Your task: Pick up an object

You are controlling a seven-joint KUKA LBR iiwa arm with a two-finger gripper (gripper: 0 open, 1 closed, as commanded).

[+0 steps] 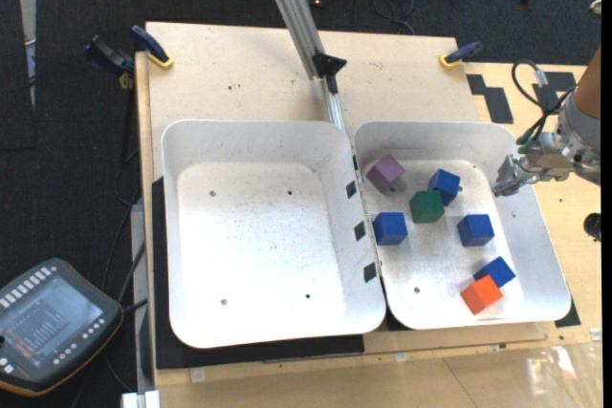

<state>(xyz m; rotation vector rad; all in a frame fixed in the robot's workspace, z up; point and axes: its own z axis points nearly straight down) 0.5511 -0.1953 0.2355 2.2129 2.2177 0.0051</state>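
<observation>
Orange block point(481, 294) nearest — four blue, one green, one purple; end effector point(507, 179) state unclear.

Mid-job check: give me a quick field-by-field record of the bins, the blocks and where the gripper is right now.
left bin: holds no blocks
right bin: holds all six blocks
purple block: upper left of right bin
green block: centre, touching a blue block
other blue blocks: one at left, one at right, one against the orange block
gripper: over right bin's right rim, nothing seen held
</observation>
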